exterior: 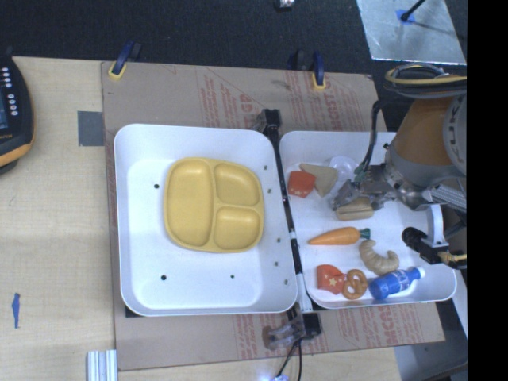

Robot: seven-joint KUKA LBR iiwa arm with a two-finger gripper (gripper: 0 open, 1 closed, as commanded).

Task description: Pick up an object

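Gripper low over a tan bread-like piece in the right bin

Gripper point(361, 190) down in the right bin point(444, 288), right on top of a small tan bread-like piece point(355, 209). Cannot tell how far open, nor whether anything is caught: dark metal hides the tips. Tan piece flat on the bin floor, touching or just under the gripper. Probably light, stiff plastic with a smooth skin, so likely to slip out of a shallow pinch; best taken across the short width, near the middle, with the grip low.

Just left, a pale wedge point(319, 176) and a red tomato-like piece point(301, 183), close enough to be nudged. Below, a carrot point(337, 236) lying crosswise; long and tapered, best held at the thick middle. Further toward the near rim, a croissant point(378, 257), a pretzel point(355, 282), a red piece point(329, 276) and a blue bottle point(394, 282) on its side; bottle round, apt to roll. All probably toy food, unlikely to break.

Left bin point(139, 284) with a yellow divided plate point(213, 205), well apart. Both bins on brown board point(198, 94) on the worktop point(48, 236).
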